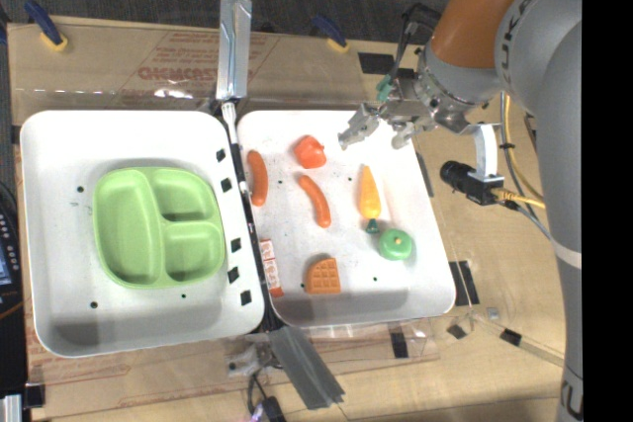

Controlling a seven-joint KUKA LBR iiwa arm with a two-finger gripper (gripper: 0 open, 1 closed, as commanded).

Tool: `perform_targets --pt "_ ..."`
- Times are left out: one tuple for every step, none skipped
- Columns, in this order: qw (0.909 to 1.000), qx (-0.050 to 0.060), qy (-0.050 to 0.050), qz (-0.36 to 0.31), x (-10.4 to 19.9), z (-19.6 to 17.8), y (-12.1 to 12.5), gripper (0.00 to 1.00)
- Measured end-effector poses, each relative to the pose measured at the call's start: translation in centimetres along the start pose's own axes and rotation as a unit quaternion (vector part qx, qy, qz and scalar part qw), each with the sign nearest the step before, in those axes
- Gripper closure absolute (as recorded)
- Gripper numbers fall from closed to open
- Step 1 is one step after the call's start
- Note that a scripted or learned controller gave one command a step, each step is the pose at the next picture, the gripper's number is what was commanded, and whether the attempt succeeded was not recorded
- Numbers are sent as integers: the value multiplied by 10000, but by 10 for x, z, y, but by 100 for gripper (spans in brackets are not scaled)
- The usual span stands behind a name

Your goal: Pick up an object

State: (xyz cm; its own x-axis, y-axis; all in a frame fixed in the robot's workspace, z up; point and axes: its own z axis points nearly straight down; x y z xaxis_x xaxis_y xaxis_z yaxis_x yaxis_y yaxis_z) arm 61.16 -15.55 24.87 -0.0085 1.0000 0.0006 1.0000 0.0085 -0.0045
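The grey arm [534, 64] reaches in from the right over the table [495, 371]. The left bin [59, 311] holds a green divided tray [158, 227]. The right bin [425, 287] holds two sausages [257, 177] [315, 199], an orange carrot [368, 193], a green apple [395, 244], a waffle [321, 276] and a red-orange pepper [310, 151]. The jaws [379, 131] hang spread open with nothing between them, above the bin's upper right corner, just above the carrot.

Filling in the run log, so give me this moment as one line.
pincer: open, above right bin's far edge | held: nothing | nearest: red pepper, carrot | left bin: green tray
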Motion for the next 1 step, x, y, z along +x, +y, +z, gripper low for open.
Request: perform_targets --pt "9955 -74 -5 945 -16 148 -17 0"
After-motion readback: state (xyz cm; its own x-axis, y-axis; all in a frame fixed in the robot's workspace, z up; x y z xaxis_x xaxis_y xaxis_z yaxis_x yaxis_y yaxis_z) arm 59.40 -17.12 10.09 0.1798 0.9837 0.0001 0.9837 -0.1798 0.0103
